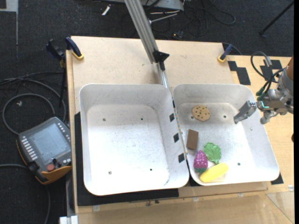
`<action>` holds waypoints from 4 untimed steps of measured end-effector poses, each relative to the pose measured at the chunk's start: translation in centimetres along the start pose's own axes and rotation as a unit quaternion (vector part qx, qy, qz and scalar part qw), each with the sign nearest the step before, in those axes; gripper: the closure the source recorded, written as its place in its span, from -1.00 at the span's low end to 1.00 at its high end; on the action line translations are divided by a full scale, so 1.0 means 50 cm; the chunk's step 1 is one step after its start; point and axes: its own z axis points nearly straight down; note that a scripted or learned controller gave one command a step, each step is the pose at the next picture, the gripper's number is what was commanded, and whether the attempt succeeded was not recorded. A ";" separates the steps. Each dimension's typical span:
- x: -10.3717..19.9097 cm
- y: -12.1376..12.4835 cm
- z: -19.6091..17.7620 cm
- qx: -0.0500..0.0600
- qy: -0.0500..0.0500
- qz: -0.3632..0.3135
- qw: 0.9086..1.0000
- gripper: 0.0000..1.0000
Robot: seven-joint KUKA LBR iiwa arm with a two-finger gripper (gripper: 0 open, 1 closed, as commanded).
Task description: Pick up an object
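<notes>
Hovering spread wide over the right bin (261, 143), the pincer (254, 112) grips nothing.

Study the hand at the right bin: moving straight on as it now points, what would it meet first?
Probably the right white bin's bare floor; the hand seems to point down-left, short of the round brown cookie. Depth is unclear.
</notes>
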 end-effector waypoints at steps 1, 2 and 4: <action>0.000 0.001 -0.005 -0.002 -0.001 0.001 1.000 -1.00; 0.004 -0.018 0.098 0.000 0.000 0.002 1.000 -1.00; 0.028 -0.014 0.282 0.000 0.000 0.001 1.000 -1.00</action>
